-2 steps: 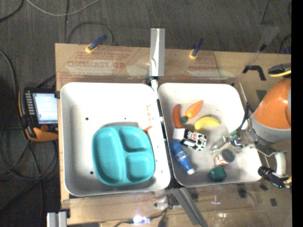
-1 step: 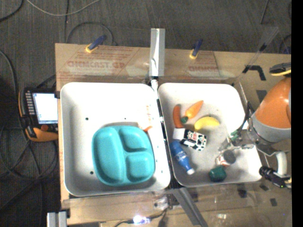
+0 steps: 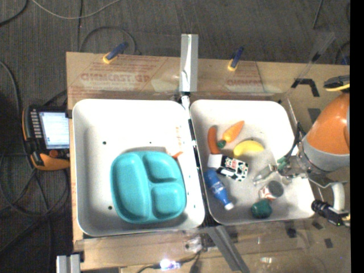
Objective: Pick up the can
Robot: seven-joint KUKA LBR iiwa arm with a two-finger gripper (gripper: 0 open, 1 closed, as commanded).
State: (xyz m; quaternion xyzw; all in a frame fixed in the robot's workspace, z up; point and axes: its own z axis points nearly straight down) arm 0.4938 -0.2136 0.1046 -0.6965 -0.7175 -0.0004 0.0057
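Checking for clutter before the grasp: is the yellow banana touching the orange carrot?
Touching: in the camera view the banana and carrot meet with no bin floor between them.

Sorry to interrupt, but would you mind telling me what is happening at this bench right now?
The arm is reaching into the right bin from the right, going for the can lying near the bin's front. Its tool sits just above the can, which rests on the bin floor beside a dark green object. A blue bottle, a banana and a carrot lie nearby. The left bin holds a teal tray.
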